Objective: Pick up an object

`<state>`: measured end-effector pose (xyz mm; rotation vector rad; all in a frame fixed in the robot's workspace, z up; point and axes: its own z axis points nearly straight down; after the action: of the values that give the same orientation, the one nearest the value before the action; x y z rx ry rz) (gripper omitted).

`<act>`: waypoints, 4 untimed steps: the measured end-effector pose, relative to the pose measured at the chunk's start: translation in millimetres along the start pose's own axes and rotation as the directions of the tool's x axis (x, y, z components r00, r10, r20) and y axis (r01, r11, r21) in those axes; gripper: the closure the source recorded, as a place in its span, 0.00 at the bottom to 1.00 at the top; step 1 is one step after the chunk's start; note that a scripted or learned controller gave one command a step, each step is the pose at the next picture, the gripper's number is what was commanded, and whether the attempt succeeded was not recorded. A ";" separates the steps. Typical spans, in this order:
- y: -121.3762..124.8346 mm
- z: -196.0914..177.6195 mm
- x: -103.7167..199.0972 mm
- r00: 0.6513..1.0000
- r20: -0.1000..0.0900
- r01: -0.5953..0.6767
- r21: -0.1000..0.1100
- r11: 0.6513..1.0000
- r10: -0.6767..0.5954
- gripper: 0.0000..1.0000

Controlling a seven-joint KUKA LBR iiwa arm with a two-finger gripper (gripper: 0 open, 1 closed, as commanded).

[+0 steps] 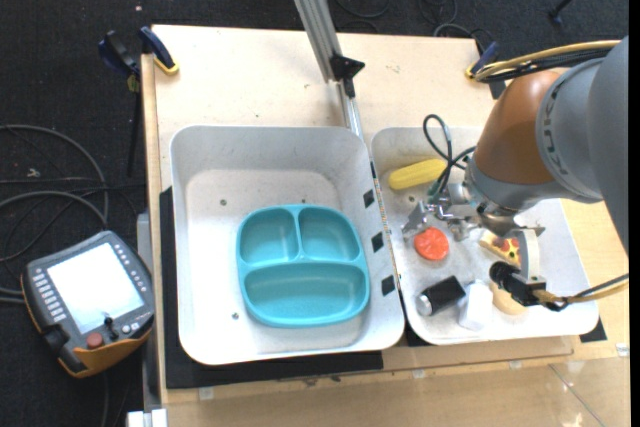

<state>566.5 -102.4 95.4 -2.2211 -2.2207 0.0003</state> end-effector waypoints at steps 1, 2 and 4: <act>0.5 -10.3 0.2 1.000 0.000 0.000 -0.002 1.000 0.000 1.00; 5.9 -72.4 -4.4 1.000 0.002 0.002 -0.008 1.000 -0.002 1.00; 2.3 -162.2 -10.7 1.000 0.002 0.003 -0.006 1.000 -0.003 1.00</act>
<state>568.9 -113.2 257.6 -2.2224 -2.2277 -0.0047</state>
